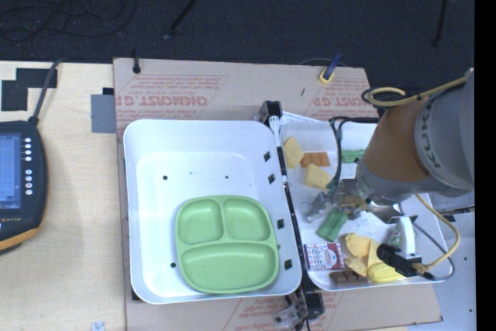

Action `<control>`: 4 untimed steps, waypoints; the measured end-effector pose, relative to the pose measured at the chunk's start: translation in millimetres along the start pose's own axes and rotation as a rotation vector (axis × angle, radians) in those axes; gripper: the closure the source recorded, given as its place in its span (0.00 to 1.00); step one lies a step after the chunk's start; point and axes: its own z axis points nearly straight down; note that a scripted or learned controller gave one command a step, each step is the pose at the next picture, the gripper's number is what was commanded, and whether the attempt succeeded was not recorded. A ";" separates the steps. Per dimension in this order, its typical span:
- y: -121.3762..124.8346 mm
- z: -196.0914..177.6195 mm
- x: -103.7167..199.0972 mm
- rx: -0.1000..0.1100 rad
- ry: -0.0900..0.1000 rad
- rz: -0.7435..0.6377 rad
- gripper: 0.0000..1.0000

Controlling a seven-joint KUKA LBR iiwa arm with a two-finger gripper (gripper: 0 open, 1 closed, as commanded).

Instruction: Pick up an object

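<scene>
The hand [324, 205] is seen low in the right bin [434, 281] with its metal fingers spread apart, a green block [332, 225] lying just below them, touched or not cannot be told, yellow pieces [364, 253] nearby.

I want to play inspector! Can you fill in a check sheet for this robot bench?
Surface: bench with two white bins; left bin, right bin.
Job's things: right bin has yellow blocks, orange block, green piece, banana, red packet.
Clutter: green tray in left bin.
End effector: low over right bin; grip unclear.
Cables: yellow cable on arm; black ones on floor.
Surroundings: pendant at left.
</scene>
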 end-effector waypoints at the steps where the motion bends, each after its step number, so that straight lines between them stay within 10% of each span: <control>1: -19.7 -0.8 0.9 -0.014 -0.004 0.002 0.00; 3: -58.2 -0.6 10.4 -0.015 -0.005 0.003 0.00; 4: 13.8 -0.5 -11.3 -0.009 -0.002 -0.002 0.00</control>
